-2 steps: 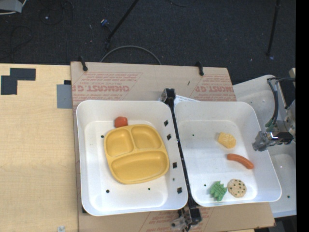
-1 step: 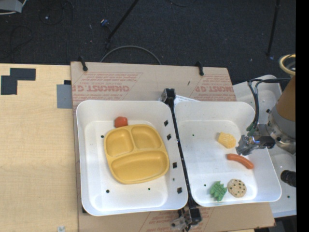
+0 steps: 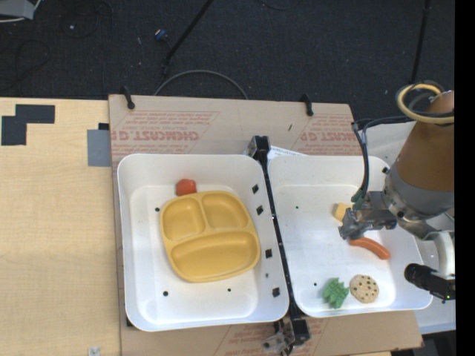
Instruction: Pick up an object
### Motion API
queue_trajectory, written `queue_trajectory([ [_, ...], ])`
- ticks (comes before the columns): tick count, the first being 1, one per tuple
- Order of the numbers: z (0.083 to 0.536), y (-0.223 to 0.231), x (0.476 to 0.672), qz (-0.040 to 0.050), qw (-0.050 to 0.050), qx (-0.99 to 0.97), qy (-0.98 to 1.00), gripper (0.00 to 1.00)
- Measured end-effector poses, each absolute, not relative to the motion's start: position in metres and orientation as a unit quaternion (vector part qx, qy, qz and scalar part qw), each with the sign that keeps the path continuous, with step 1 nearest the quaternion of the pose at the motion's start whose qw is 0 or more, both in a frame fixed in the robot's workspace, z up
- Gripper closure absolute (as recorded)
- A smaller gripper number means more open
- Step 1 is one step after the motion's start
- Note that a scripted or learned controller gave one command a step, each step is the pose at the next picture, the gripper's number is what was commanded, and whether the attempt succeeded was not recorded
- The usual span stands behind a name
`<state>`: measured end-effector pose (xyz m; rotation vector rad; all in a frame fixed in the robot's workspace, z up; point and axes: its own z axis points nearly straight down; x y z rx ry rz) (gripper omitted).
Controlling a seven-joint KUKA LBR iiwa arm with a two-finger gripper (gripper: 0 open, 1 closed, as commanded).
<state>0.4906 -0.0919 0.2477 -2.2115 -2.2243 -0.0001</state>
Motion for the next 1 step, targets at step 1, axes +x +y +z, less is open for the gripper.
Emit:
queue_trajectory([
  [1,0.2335,-0.0333,0.4922,0.0007,0.003,-0.705,-0.709,1.0],
])
